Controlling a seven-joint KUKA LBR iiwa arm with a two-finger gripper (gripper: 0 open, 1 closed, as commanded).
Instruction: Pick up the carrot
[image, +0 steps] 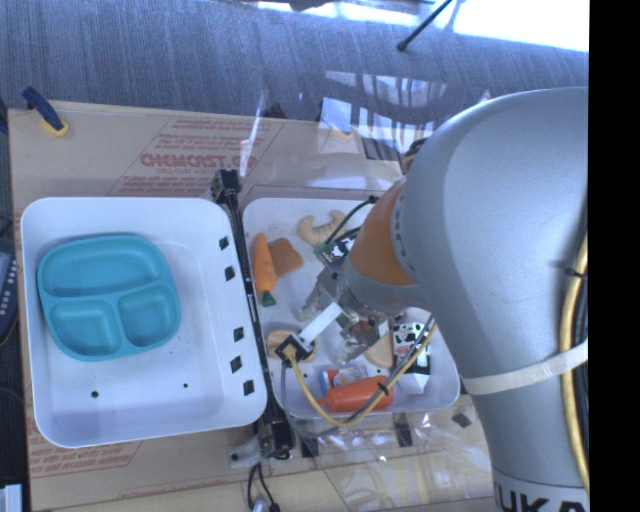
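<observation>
Hanging low over the right bin (440, 385), the gripper (335, 315) is seen; its grip cannot be told. The carrot (263, 264) lies just beside, by the bin's left wall. "CHEMCAST" is printed on the cardboard (150, 150).

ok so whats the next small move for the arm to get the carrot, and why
Probably shift the gripper toward the left wall of the right-hand white bin, then lower it. The orange carrot with a green stem end lies there beside a brown food piece, nothing around it, while the gripper sits nearer the bin's middle, to the carrot's right.
</observation>
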